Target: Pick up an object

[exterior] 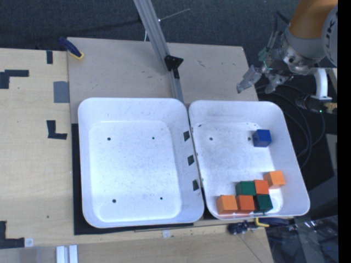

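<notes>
1. Gripper (256,79): we see it past the far right corner of the right bin (277,109), above the bench; fingers spread apart, nothing between them.
2. Blue block (261,138): stands alone near the bin's right wall, nearest the gripper. We judge it light, rigid and smooth; take it across two opposite flat faces.
3. Orange and green blocks (249,195): packed touching in the near right corner; we judge them harder to grip.
4. Left bin (88,114): beside the right.
</notes>
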### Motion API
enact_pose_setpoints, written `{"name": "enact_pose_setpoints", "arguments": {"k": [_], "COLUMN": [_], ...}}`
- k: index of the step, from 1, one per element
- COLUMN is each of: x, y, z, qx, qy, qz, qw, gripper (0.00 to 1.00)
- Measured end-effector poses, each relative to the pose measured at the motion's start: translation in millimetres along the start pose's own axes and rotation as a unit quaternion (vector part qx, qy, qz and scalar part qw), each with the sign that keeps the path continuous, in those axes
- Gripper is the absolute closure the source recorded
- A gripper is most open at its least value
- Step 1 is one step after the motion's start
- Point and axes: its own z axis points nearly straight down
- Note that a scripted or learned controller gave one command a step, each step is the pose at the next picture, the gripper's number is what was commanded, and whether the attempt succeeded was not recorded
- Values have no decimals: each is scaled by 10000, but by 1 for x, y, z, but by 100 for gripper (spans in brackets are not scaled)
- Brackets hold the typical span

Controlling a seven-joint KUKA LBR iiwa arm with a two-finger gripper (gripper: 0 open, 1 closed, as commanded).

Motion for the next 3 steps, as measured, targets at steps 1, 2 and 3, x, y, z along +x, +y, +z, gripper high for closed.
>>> {"name": "enact_pose_setpoints", "arguments": {"k": [1, 2, 3], "x": [0, 4, 2], "y": [0, -3, -7], "z": [0, 64, 129], "qx": [3, 36, 40], "qy": [-3, 4, 4], "qz": [3, 3, 6], "qw": [10000, 10000, 10000], "gripper": [0, 0, 0]}}
